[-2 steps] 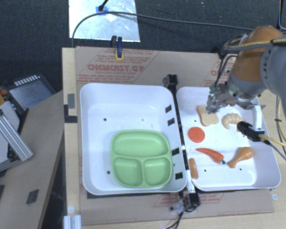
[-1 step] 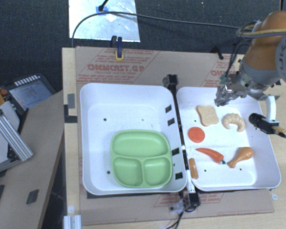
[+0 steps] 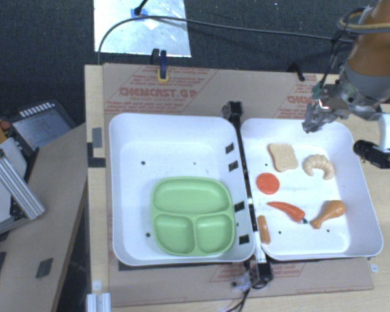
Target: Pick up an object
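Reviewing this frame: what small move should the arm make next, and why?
Probably shift toward the near side and lower over the croissant. The gripper hovers above the right bin's far rim, with nothing between its fingers, and the croissant and the bread slice lie nearest.

The bench [image 3: 65,194] is a light wooden surface. A brown cardboard sheet [image 3: 182,86] printed with red lettering lies flat on it. Two shallow white bins rest side by side on the sheet, touching along a black clipped seam. The right bin [image 3: 364,223] has its far rim just beneath the gripper [image 3: 312,123]. The left bin [image 3: 127,148] lies well to the left of the jaws. A yellow-handled clamp [image 3: 162,67] grips the sheet's far edge.
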Available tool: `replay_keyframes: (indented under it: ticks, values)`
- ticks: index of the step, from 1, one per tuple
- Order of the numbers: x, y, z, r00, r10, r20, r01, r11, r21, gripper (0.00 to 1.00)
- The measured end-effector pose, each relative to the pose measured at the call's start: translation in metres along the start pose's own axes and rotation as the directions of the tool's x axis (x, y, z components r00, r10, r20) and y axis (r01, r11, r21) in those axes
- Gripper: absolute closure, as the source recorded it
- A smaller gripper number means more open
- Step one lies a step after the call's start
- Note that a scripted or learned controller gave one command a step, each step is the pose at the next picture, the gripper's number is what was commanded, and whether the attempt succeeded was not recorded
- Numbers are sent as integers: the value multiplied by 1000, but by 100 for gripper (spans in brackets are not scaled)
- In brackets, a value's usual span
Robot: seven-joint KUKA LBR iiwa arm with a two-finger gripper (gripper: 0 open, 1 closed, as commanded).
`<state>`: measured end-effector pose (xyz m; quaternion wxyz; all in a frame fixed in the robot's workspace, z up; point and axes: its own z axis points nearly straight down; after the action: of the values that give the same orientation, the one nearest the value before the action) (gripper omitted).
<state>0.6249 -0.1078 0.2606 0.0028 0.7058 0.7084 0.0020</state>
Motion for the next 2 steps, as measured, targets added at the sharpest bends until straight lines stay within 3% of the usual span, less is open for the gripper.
replay_keyframes:
  ticks: [2]
  values:
    - [107,-21,-2,1000,-5,-2,5,1000,6,100]
